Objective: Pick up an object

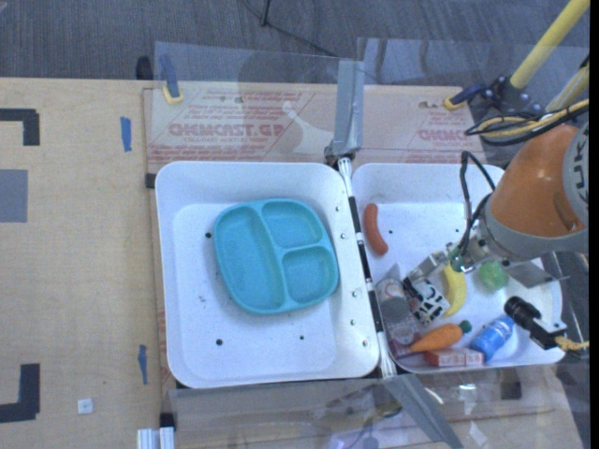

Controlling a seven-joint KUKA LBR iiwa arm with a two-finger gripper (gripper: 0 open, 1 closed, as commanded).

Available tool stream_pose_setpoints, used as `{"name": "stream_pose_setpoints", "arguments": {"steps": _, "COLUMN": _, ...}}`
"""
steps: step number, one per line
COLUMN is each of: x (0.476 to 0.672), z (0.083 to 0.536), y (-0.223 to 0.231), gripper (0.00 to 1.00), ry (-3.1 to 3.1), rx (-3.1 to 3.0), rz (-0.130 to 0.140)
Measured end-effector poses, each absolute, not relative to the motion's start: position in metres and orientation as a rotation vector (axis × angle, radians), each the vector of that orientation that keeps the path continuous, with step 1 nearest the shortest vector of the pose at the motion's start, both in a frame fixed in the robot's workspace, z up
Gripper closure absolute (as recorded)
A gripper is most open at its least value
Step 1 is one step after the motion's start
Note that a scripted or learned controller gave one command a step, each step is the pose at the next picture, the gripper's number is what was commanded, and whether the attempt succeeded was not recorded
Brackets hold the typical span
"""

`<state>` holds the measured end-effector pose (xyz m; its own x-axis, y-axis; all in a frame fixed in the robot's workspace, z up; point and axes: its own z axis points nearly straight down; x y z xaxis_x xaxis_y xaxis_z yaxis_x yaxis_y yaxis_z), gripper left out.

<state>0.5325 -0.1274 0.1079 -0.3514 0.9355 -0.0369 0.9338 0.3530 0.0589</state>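
One gripper point(433, 280) hangs low over the middle of the right bin point(412, 172), on the end of the arm, whose orange band point(535, 190) bulks above the bin's right side. Whether the gripper is wide or narrow cannot be told from this slant, and nothing can be seen held in it. Just beside it, on its right, lies the banana point(457, 290): small, bright yellow and slightly curved, resting lengthwise on the white floor, with its upper end close under the wrist. It is not clear whether the gripper touches it. A little further right sits a small green ball point(492, 274), near the banana's top. Toward the near wall lies an orange carrot point(438, 337) with a green tip, on its side, and next to that a blue bottle point(493, 336) with a white cap, also on its side. A flat red-and-white packet point(455, 357) lies against the near wall beneath them. A dull grey-brown item point(394, 312), too blurred to name, lies at the bin's left wall. Up the bin, well apart from the rest, lies a reddish sausage point(375, 229). The left bin point(187, 187) holds a teal divided plate point(276, 253).
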Motion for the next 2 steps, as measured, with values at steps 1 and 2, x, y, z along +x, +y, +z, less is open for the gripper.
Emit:
{"name": "stream_pose_setpoints", "arguments": {"steps": 1, "x": 0.5364, "z": 0.1207, "y": -0.1217, "gripper": 1.00, "ry": 2.542, "rx": 1.747, "rz": 0.059}}
{"name": "stream_pose_setpoints", "arguments": {"steps": 2, "x": 0.5348, "z": 0.1180, "y": -0.1212, "gripper": 0.00, "ry": 2.547, "rx": 1.750, "rz": 0.056}}
